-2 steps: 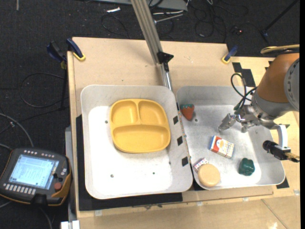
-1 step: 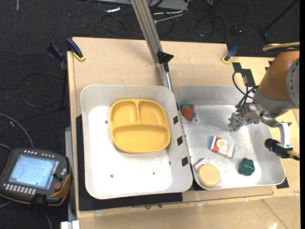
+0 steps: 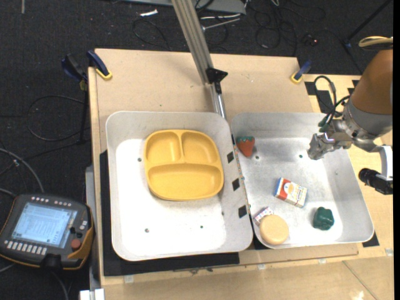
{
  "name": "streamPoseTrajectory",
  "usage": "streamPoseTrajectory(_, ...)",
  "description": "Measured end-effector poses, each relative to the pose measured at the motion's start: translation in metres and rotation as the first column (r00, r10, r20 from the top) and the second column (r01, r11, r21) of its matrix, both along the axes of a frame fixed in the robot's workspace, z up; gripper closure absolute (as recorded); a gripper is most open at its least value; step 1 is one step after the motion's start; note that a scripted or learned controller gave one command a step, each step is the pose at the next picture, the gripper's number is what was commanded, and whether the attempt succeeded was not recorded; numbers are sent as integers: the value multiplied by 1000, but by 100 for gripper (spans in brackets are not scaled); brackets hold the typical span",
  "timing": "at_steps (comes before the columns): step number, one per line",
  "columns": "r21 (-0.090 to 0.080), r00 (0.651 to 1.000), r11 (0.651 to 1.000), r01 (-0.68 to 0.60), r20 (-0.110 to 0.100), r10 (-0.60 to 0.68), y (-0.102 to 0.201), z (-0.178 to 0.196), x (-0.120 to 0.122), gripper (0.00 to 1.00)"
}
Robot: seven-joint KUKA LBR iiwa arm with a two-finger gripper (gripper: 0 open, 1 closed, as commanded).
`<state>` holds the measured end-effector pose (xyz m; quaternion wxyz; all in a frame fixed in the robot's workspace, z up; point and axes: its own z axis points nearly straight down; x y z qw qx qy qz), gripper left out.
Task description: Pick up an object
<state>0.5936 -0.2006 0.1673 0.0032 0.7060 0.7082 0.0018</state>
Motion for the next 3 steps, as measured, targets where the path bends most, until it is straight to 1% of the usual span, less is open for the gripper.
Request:
streamPoseTrajectory(1,0,1000,1000,0,-1,0,-1,44,-1,100)
streamPoseTrajectory(2,0,1000,1000,1,-3,-1,-1,63,0,100)
streamPoseTrajectory(3,3,1000,1000,-4,-8,4,52,61,-10,100)
